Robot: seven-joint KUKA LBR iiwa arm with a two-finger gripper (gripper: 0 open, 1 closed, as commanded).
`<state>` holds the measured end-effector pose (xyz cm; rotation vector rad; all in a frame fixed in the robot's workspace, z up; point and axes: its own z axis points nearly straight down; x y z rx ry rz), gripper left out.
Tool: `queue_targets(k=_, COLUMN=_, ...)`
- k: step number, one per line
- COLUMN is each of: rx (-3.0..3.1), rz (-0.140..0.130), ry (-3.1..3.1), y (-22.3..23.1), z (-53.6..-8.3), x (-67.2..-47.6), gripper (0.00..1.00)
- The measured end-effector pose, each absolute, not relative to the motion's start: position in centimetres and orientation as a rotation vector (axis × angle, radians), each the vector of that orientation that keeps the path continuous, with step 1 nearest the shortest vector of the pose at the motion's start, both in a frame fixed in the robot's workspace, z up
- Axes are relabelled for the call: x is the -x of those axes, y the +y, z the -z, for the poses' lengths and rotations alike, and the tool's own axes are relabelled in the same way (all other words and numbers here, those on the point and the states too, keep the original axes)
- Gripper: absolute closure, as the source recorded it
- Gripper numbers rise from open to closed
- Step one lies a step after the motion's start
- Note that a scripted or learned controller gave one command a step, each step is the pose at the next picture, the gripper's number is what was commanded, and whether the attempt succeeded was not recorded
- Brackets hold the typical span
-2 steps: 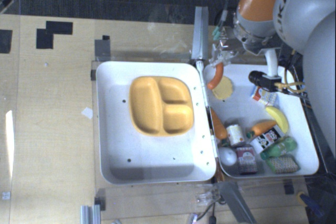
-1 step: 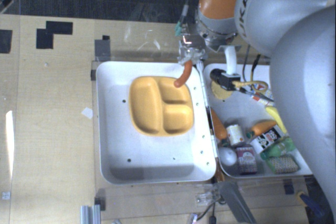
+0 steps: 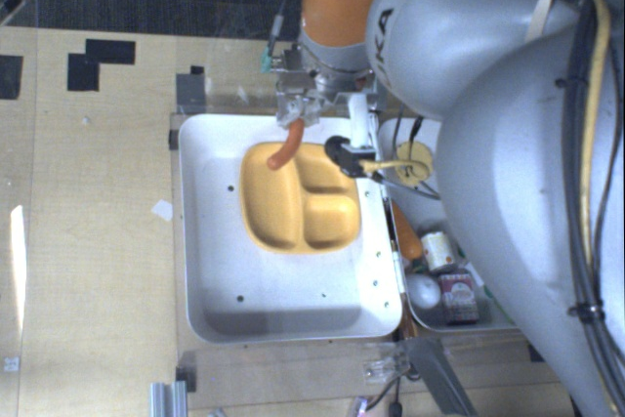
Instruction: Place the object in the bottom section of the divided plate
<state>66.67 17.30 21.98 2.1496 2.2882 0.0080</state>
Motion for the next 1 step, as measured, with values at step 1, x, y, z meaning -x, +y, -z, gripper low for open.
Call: queue_targets(k=1, rx=-2.149, rz=-0.008, ry=2.288, y=17.26, z=-22.01, x=-66.68, gripper=0.00)
